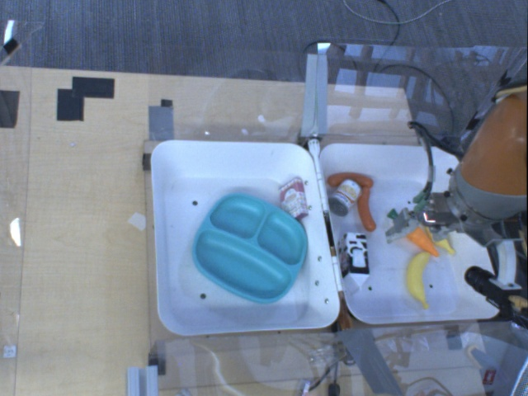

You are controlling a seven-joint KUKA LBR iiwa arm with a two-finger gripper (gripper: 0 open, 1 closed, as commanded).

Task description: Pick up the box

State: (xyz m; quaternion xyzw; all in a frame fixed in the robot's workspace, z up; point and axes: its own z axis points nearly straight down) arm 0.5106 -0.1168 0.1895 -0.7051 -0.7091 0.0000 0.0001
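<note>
The box [355,252] is small, black and white, and lies flat against the left wall of the right bin [388,308]. My gripper [410,222] hangs over the middle of that bin, to the right of the box and slightly farther back, clearly apart from it. It sits right over the top end of an orange carrot [424,241]. The grey wrist and orange band of the arm [493,159] reach in from the right.
In the right bin a yellow banana [418,277] lies below the carrot, and an orange sausage [364,198] curls around a small can [345,194] at the back left. The left bin [173,246] holds a blue divided plate [251,246] and a red-and-white packet [294,198].
</note>
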